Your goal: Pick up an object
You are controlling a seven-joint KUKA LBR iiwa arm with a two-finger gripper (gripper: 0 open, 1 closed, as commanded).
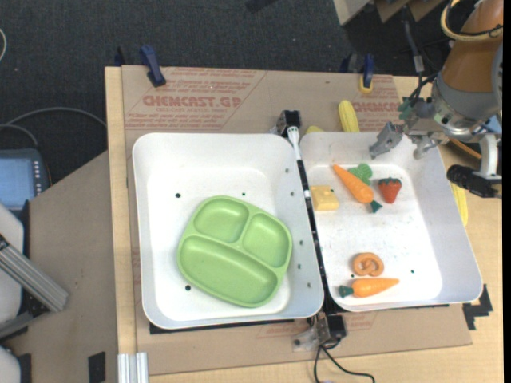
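The bench [239, 94] is a pale brown board printed with red lettering along its far edge, where 2 blue clamps [152, 65] grip it, 1 near the far left corner and 1 toward the far right. Beyond and to the left of it lies dark grey carpet [120, 14]. A grey cable [48, 118] curves over the carpet at the left, above a small blue screen [16, 178]. An aluminium rail [32, 278] slants near the lower left. Light is even and soft.
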